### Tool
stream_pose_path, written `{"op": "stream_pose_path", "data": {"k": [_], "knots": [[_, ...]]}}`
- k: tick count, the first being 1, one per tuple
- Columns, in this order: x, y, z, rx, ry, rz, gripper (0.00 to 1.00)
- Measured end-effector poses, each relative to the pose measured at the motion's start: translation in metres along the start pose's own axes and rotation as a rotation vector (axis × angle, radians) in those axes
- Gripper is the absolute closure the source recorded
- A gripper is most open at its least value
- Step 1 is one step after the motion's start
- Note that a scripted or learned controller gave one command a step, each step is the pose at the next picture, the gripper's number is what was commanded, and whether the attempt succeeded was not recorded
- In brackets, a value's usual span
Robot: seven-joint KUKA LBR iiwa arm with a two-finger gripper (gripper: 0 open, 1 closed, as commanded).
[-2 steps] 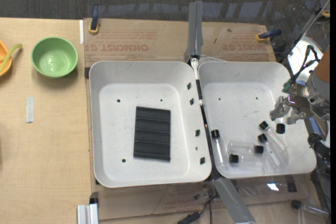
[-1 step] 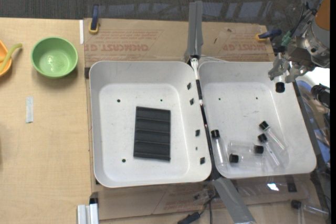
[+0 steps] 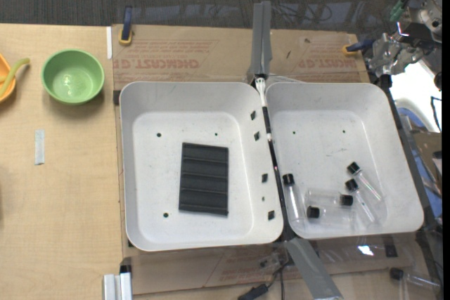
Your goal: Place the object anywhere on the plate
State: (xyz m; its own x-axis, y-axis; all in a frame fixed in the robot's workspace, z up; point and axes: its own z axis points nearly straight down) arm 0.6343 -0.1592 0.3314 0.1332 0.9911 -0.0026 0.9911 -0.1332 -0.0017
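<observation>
A black ridged rectangular plate (image 3: 204, 178) lies flat in the middle of the left bin (image 3: 140, 151). Several clear vials with black caps (image 3: 351, 186) lie scattered in the front part of the right bin (image 3: 330, 109); one of them (image 3: 290, 194) rests against that bin's left wall. My gripper (image 3: 391, 53) sits at the top right, beyond the right bin's far right corner and well away from the vials and the plate.
A green bowl (image 3: 73, 76) stands on the wooden bench at the far left, with an orange item (image 3: 5, 78) at the frame's edge beside it. A small grey strip (image 3: 39, 147) lies on the bench. Clamps hold the cardboard behind the bins.
</observation>
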Motion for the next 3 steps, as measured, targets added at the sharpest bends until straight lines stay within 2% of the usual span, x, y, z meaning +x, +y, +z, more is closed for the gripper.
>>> {"op": "stream_pose_path", "data": {"k": [1, 2, 3], "knots": [[0.089, 0.013, -0.065, -0.002, 0.000, -0.266, 1.00], [0.141, -0.006, 0.081, 0.001, 0.001, -0.274, 1.00], [0.247, -0.016, 0.055, -0.001, 0.001, -0.370, 1.00]]}}
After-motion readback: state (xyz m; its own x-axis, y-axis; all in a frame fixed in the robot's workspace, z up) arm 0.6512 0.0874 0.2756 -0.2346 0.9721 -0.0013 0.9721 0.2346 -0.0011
